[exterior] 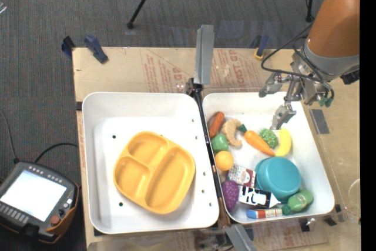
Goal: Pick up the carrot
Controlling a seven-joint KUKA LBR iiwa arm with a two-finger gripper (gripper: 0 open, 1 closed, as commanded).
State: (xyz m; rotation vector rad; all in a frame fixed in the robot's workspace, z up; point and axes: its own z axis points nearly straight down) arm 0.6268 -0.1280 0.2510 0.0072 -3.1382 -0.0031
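Here, carrot point(259, 142): lying in right bin point(320, 153), beside broccoli point(269, 137).
Gripper point(282, 119): above it; jaws' state unclear.

My view is evenly and brightly lit from overhead; the white bins point(94, 126) glare slightly, shadows beside them stay soft, and the picture is mildly grainy.

A robot arm point(333, 23) with a large rounded orange shell above a grey wrist; thin black cables loop alongside; a small metallic grey gripper point(283, 116) beneath.
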